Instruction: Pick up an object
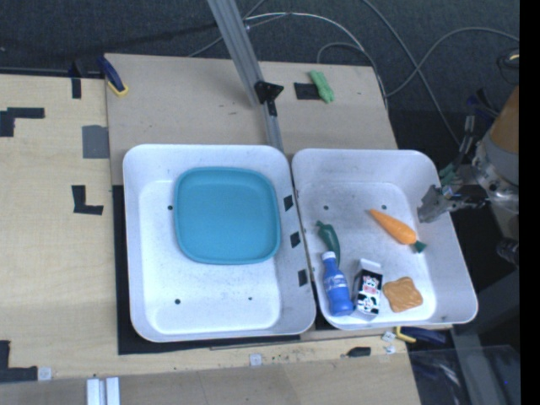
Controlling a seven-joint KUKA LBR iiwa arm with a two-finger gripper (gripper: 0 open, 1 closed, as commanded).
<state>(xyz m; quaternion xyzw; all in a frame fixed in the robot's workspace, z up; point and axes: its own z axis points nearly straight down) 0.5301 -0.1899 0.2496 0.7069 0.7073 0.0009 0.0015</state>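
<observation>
The gripper is being positioned over the right bin's right rim, the carrot is lying just left of it on the bin floor, apart from the jaws, whose spread cannot be told, the arm being cut off at the edge.

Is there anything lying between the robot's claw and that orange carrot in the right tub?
Nothing visible does. The gripper hangs at the right bin's right rim, and only bare white bin floor lies between it and the carrot.
</observation>
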